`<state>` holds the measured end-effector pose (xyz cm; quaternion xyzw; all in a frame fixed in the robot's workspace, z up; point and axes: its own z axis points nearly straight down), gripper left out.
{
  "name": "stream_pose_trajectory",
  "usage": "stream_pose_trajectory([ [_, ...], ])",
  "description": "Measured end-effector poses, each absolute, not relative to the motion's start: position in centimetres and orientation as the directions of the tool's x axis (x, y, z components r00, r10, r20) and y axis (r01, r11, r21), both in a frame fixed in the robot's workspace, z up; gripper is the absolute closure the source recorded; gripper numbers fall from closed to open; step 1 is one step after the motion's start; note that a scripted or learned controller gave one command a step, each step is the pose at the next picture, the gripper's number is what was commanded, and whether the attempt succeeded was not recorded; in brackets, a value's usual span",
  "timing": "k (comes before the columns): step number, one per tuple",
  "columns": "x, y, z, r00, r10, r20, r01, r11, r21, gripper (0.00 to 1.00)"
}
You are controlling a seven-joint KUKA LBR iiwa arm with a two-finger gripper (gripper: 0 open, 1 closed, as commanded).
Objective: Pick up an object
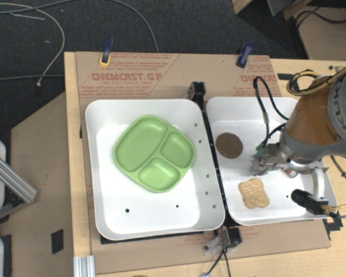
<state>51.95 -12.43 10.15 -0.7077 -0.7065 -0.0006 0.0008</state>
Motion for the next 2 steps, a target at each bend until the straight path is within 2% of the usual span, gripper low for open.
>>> stream_pose_trajectory([
  [2,52.4,-12.8,21.1,-0.001,1.000,-0.001,1.000,0.001,0.007,1.00],
])
